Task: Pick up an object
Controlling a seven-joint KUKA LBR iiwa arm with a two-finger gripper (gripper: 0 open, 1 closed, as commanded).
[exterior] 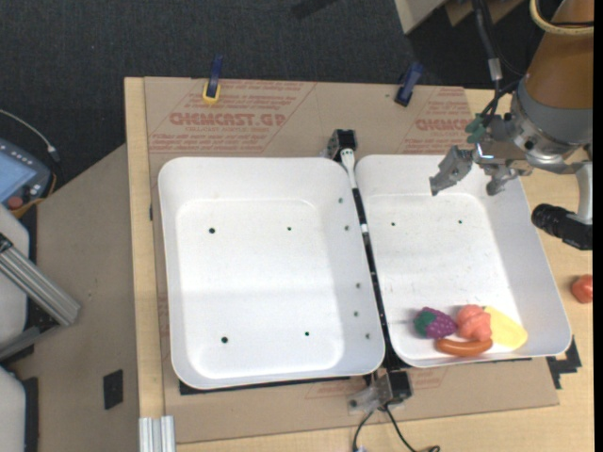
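My gripper [469, 180] hangs over the far edge of the right bin [443, 252], its two grey fingers spread apart with nothing between them. Well away from it, in the near corner of that bin, lies a small cluster of toy foods: purple grapes [435, 323], an orange-red lumpy piece [475, 321], a yellow piece [509, 331] and an orange sausage-like piece [464, 347]. They touch one another.
The left bin [259, 271] sits beside the right one on a cardboard sheet [283, 111]. A small orange thing [582, 289] lies outside the bins at the right edge. Blue clamps [407, 83] hold the cardboard at the far edge.
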